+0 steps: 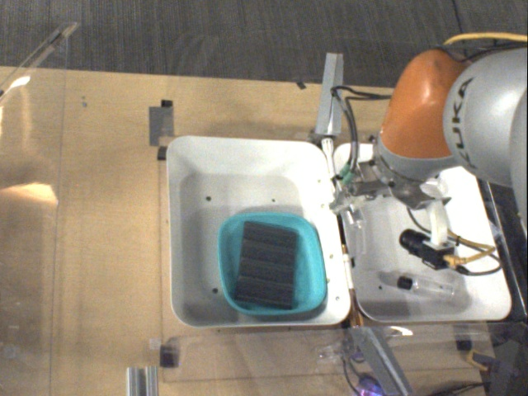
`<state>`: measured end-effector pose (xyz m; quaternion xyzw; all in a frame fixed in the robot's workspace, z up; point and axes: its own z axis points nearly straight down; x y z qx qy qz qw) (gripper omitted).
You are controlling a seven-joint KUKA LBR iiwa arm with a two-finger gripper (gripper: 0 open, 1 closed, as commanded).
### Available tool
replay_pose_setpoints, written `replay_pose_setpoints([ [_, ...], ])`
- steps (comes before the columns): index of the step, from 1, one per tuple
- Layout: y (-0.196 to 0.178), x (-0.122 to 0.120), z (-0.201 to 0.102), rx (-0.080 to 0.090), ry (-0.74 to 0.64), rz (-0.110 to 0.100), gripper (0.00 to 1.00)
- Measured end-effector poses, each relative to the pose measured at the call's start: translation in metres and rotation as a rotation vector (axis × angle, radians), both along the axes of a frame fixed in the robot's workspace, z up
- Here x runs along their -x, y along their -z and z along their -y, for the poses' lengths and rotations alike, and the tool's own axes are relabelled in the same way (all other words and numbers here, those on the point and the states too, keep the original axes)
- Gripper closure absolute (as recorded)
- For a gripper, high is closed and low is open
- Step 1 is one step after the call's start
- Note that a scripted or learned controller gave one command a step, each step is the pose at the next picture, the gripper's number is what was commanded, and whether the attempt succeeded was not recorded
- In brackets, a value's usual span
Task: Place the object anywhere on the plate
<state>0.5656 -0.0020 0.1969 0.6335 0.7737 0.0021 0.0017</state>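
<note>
1. Tube (pixel 422 286): a clear tube with a black cap. It lies flat on the floor of the pincer's bin (pixel 488 302), nearer the viewer than the pincer and toward the arm's side. It is apart from the pincer and touches nothing else.

2. Plate (pixel 313 258): teal, with rounded corners. It sits in the other bin (pixel 196 221), across the shared wall (pixel 346 258) from the pincer and a little nearer the viewer. Its edge is close to that wall.

3. Block (pixel 266 264): dark and ribbed, lying flat on the middle of the plate with teal rim showing on all sides. It is well apart from the pincer, with the shared wall between them.

4. Pincer (pixel 353 208): positioned over its bin, just beside the shared wall. The wrist above covers much of it. Whether it is spread or pressed together cannot be told. Nothing is seen in its grip.

5. Arm (pixel 491 122): grey, with the orange band (pixel 417 110) directly behind the pincer. It extends over the far half of the pincer's bin.

6. Bench (pixel 82 262): pale wood, carrying both bins side by side.
</note>
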Motion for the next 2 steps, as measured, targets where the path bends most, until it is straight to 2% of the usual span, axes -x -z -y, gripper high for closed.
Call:
replay_pose_setpoints([
  [1,0.0127,0.0294,-0.0448,0.0,-0.033,-0.002,1.0],
  [2,0.0125,0.0292,-0.0444,0.0,-0.032,-0.002,0.0],
])
